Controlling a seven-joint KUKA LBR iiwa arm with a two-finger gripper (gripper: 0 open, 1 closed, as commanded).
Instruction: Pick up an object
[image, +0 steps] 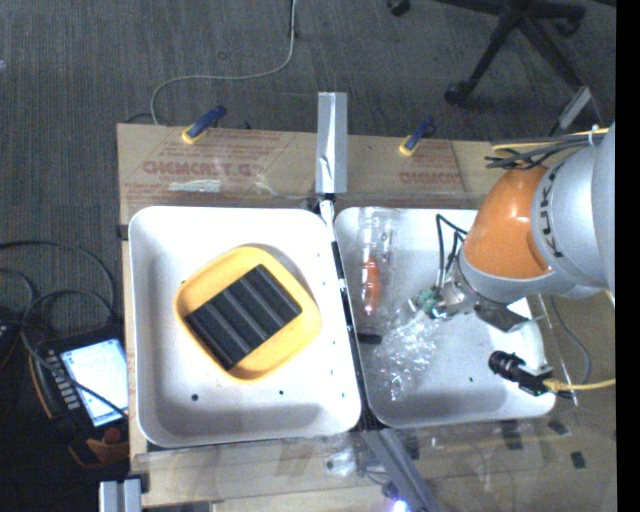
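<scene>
I have nothing lifted yet; the pick is still to do. My hand (447, 298) is low in the right bin (520, 395), and I cannot tell its state. Beside it lie crumpled clear plastic (405, 350) and a clear bottle (370, 265). The left bin (160, 400) holds a yellow tray with a black ribbed insert (248, 311).

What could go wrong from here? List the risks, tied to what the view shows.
1. The crumpled clear plastic in the right bin is thin and see-through, so the gripper beside it may close on a loose fold and lose it.
2. The clear bottle lies against the bin's left wall; there may be too little room to grasp it.
3. The yellow tray with black slats looks wide, probably too broad to grasp.
</scene>
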